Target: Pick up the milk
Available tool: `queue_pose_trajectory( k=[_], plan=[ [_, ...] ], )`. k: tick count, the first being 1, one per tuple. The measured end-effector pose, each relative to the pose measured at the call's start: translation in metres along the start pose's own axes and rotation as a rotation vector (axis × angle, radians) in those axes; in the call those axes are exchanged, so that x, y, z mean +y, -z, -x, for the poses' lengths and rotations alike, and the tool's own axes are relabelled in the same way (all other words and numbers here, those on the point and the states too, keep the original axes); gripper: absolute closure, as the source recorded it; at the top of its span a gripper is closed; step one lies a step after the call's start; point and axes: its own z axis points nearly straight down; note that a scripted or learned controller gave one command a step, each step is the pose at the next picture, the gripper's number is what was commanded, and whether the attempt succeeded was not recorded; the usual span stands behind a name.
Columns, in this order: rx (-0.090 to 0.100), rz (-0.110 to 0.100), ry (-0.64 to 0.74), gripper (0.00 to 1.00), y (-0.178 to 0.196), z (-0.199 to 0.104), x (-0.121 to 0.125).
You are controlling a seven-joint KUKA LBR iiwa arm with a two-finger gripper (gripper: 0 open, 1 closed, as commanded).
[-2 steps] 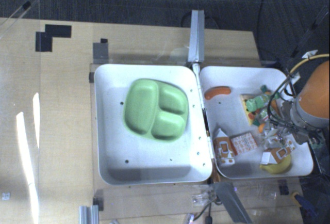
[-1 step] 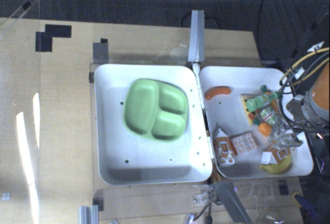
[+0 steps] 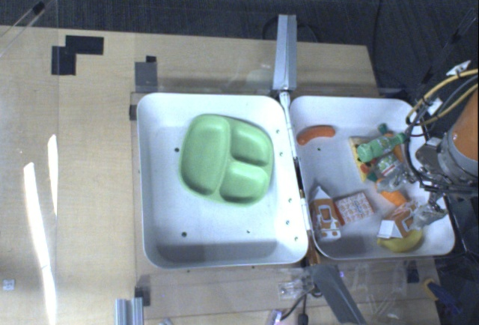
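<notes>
One green tray point(image 3: 226, 159) fills the left bin point(image 3: 150, 189); two brown cartons point(image 3: 338, 211), possibly milk, lie right.

Crowding the right bin point(image 3: 441, 245): milk carton point(image 3: 326, 216) touching a red-brown box point(image 3: 354, 207), green packet point(image 3: 376, 147) and banana point(image 3: 400, 243) near. Leaving open floor around the hot dog point(image 3: 316, 134). Filling the left bin's point(image 3: 150, 189) middle: green tray point(image 3: 227, 159).

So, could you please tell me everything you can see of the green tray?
The green tray is a pale green, rounded dish that looks like moulded plastic, with three compartments: one long one on its left and two smaller ones on its right. It lies flat, slightly turned, in the upper middle of the left bin, resting on the bin's floor. Nothing lies in it and nothing else touches it.
</notes>
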Motion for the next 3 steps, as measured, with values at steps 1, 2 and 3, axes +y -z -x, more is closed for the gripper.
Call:
queue_pose_trajectory(
  k=[1, 2, 3],
  plan=[
    [0.000, -0.002, 0.164, 0.00, 0.164, 0.010, -0.020],
    [0.002, 0.004, 0.121, 0.00, 0.018, 0.033, 0.036],
    [0.000, 0.000, 0.003, 0.00, 0.035, 0.060, -0.054]
  ],
)
